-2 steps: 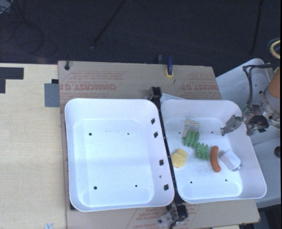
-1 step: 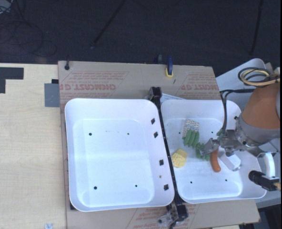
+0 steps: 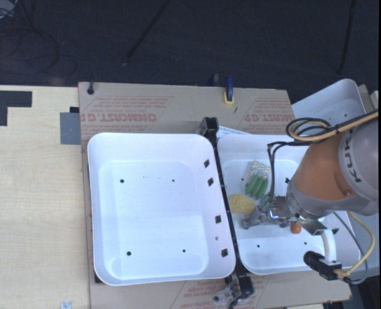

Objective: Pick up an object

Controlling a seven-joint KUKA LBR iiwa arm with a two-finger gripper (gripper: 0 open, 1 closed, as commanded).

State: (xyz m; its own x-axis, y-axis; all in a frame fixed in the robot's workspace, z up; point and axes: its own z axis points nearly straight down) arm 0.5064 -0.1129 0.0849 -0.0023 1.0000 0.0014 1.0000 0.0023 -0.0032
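Gripper [image 3: 251, 220] low in right bin [image 3: 287, 266], near its left wall; I cannot tell its state. Yellow object [image 3: 241, 203] just beside, green object [image 3: 256, 185] behind. Risk: nudging them away.

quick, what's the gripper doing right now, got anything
Gripper: low in the right bin, beside the yellow object and green object; whether it grips anything cannot be told.

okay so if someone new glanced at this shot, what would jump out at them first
The grey and orange arm reaching in from the right over the right bin. Its gripper sits low beside a yellow object and a green one near that bin's left wall.
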